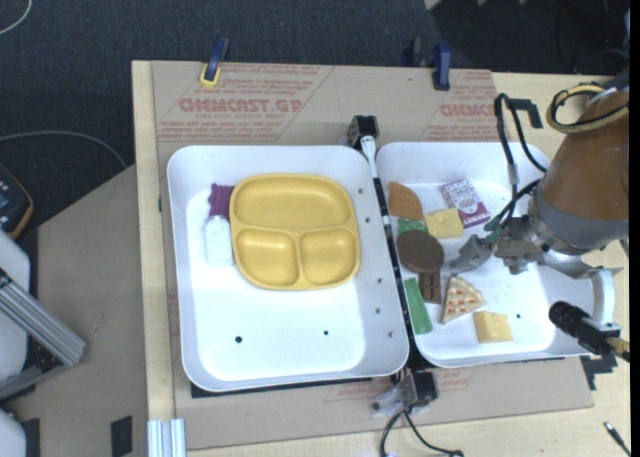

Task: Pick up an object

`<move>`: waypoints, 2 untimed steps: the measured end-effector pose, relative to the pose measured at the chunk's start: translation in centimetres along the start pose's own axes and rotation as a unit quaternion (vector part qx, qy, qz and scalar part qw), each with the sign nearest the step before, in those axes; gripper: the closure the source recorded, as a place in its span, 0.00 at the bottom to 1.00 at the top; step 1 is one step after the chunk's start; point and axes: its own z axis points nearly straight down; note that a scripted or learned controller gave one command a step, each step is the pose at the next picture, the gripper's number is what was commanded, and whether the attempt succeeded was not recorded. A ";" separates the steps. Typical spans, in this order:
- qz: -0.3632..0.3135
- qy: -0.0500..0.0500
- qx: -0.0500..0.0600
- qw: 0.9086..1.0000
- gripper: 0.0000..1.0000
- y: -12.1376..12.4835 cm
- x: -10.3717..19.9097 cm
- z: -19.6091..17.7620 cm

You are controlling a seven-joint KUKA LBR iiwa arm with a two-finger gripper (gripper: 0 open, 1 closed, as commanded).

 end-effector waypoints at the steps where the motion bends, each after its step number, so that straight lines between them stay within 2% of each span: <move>1: 0.000 0.000 0.001 1.000 0.00 -1.1 -0.2 5.6; 2: 0.000 -0.001 -0.002 1.000 0.00 -1.2 -0.2 7.2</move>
